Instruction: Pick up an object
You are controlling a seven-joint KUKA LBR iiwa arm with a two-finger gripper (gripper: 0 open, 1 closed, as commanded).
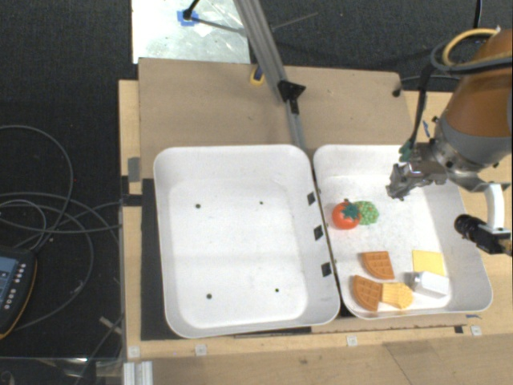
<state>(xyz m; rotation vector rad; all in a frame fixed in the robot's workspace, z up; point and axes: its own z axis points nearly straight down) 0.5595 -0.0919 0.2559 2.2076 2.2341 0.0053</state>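
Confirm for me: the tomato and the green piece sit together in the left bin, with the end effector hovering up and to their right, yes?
Not quite. The camera view shows the tomato and the green piece sitting together in the right bin, not the left bin. The rest stands: the end effector is up and to their right.

White bins, bright toy food, grey-and-orange arm

Both bins are plain white: the right bin (461, 239) below the dark grey gripper (398, 184), the left bin (232, 239) well to its left, dotted with four small dark spots. Just below-left of the gripper lies a red tomato (345, 216) with a green top, touching a green leafy piece (367, 212). Further below are two orange-brown waffles (377, 264) with a grid pattern, a yellow block (428, 261) and a white block (432, 283). The bench (216, 107) is tan.
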